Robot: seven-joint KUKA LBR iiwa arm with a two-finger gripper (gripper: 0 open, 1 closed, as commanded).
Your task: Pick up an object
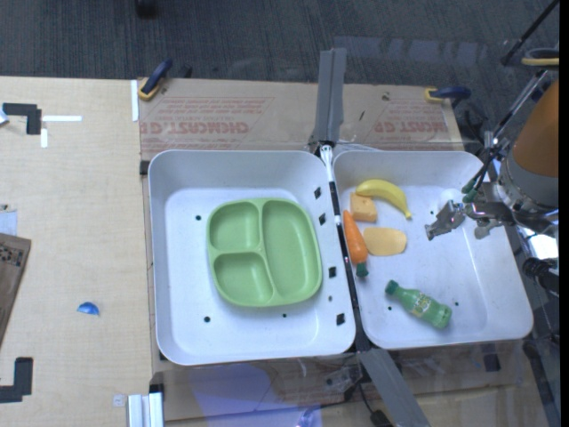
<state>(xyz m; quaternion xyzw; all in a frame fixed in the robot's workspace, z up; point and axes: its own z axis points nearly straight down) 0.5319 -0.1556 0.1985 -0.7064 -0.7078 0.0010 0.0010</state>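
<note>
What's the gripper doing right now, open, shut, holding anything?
Gripper: over the right bin, right of the banana; nothing seen between its fingers. Open or shut cannot be told.

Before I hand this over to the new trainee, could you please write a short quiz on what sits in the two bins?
1. True or false: the green plate lies in the left bin.
2. Which item lies nearest the right bin's front edge? A) banana B) bottle C) carrot
3. Fill in: the gripper hovers over the ____ bin.

Key: 1 true; 2 B; 3 right.
</note>
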